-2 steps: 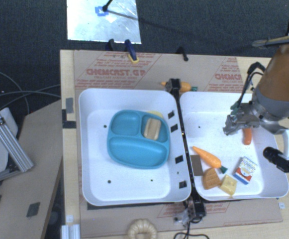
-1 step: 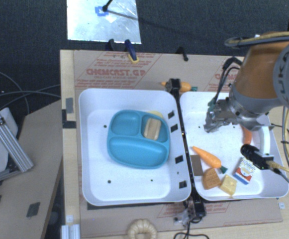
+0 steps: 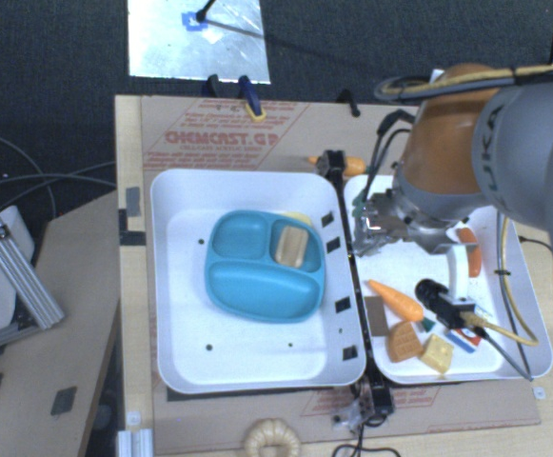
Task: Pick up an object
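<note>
Near edge of the right bin (image 3: 519, 350), tan chunks (image 3: 404, 341) crowd the carrot (image 3: 397, 300), so I reckon a grab could clip them or roll it off. The gripper (image 3: 369, 225) sits just beyond the carrot, by the bin's left wall. Can't tell if it's open or holding anything.

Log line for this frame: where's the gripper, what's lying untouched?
gripper: above right bin, by its left wall | carrot: lying in bin, apart from gripper | blue plate: left bin | grasp: unconfirmed
</note>
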Controlling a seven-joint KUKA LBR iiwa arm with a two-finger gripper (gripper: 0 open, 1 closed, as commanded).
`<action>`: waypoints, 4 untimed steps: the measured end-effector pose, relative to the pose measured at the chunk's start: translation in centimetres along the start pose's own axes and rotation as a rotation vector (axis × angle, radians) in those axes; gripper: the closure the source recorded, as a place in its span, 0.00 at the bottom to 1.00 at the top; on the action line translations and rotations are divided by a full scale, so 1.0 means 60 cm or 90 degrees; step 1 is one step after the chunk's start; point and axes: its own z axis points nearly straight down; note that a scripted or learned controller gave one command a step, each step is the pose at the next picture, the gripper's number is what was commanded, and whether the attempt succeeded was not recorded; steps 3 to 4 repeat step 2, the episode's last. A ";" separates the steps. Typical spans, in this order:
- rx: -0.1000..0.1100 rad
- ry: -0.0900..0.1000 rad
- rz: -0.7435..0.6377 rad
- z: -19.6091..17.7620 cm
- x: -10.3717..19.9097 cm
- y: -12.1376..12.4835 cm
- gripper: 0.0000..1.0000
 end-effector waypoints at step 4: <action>0.000 0.000 0.001 -0.021 0.123 -0.033 1.00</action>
